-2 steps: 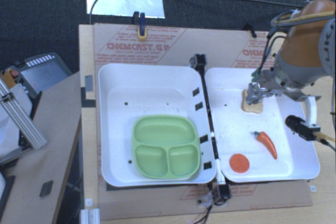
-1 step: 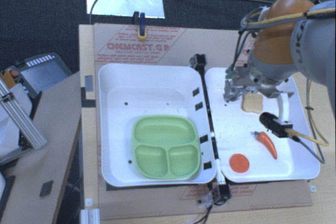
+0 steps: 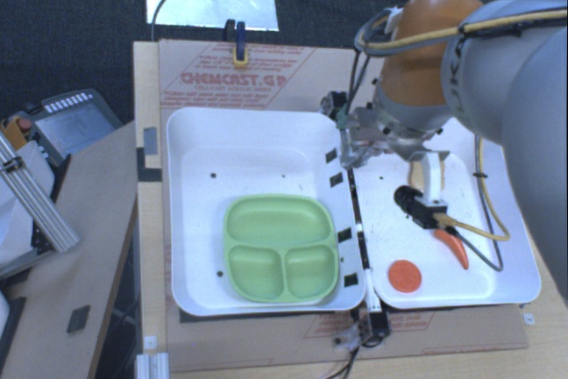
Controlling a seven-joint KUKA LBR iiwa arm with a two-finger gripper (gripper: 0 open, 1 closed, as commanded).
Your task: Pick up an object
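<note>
A green divided plate (image 3: pixel 282 247) lies flat in the front half of the left bin (image 3: pixel 195 191). In the right bin (image 3: pixel 510 271) a flat orange disc (image 3: pixel 406 277) rests near the front edge. A slim orange-red piece (image 3: pixel 453 247), shaped like a carrot or pepper, lies just behind and to the right of the disc. My gripper (image 3: pixel 354 153) hangs low over the divider between the two bins, toward their back, clear of the plate, the disc and the slim piece. Nothing shows in its grip.
The grey arm and its orange band (image 3: pixel 426 40) cover the back of the right bin. A cardboard sheet (image 3: pixel 235 80) lies under both bins. A grey device (image 3: pixel 75 122) and a metal rail (image 3: pixel 35 200) sit on the side table at left.
</note>
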